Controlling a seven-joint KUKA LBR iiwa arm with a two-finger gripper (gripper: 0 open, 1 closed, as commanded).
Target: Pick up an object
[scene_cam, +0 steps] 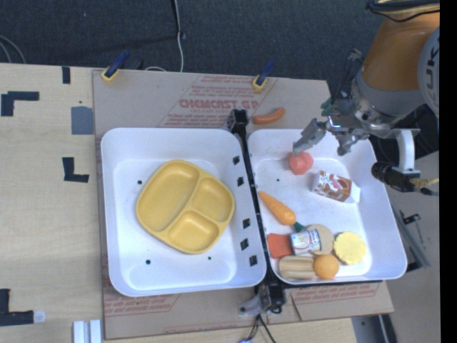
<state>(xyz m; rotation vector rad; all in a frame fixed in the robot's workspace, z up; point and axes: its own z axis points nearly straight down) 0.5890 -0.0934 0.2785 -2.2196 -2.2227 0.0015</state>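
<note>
The jaws [328,140] are seen spread open above the far end of the right bin [395,243], with nothing between the two grey fingers [307,137]: one finger reaches toward the bin's middle, the other lies nearer the arm. Just below the lower-left fingertip, a small red tomato-like ball [301,163] rests on the bin floor; it is judged the likeliest target, being nearest, and it lies slightly toward the camera and to the view's left of the jaw midpoint. Being round, it offers no long axis, so only a short shift and a descent appear needed. A wrapped snack packet [333,186] lies just beside it on the view's right. Further out, a toy carrot [278,208] slants across the bin's middle, and a cluster of toy foods [318,249] crowds the near end. A yellow divided plate [186,206] sits in the left bin [114,213].
</note>
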